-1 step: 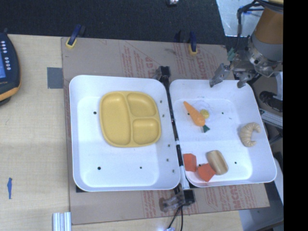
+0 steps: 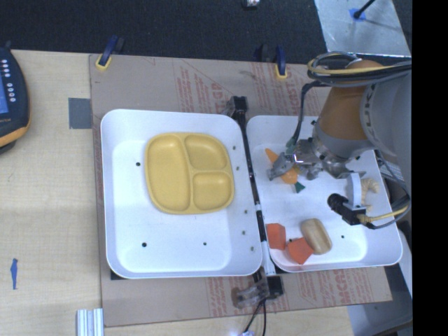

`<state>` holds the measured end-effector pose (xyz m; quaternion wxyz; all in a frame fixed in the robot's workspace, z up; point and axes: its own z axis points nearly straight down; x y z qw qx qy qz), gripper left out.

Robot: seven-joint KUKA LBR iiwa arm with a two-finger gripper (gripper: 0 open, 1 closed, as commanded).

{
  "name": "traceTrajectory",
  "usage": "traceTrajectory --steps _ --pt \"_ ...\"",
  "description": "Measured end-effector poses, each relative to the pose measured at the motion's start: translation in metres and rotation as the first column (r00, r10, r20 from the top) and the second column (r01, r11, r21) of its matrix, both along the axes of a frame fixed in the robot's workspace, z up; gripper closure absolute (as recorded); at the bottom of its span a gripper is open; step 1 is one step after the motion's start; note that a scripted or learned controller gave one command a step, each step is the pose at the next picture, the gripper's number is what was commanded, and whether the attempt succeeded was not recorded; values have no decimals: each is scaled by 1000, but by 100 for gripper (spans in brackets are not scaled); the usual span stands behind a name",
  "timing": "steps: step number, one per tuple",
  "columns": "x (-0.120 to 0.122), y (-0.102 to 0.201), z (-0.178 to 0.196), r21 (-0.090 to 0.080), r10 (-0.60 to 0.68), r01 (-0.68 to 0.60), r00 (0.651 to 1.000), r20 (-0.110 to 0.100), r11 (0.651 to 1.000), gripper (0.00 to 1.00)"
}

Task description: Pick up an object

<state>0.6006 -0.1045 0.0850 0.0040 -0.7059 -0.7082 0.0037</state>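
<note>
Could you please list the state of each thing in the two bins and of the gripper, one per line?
Yellow divided plate: lying flat in the left bin, compartments bare.
Gripper: low over the right bin, at the small orange pieces.
Tan oval object: lying in the right bin, beside the red blocks.
Red blocks: resting near the right bin's front corner.

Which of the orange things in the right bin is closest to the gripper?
The small orange piece right below the gripper, in the right bin's upper left. The two red-orange blocks lie apart at its lower edge, beside the tan roll.
</note>
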Motion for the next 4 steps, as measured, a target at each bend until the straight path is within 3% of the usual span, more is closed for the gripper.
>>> traceTrajectory --steps 2,3,4 --pt "29 8 7 -2 2 -2 1000 11 1000 0" --pt "1 11 6 -1 0 0 1000 3 1000 0" --pt "32 8 7 -1 2 -2 1000 11 1000 0"
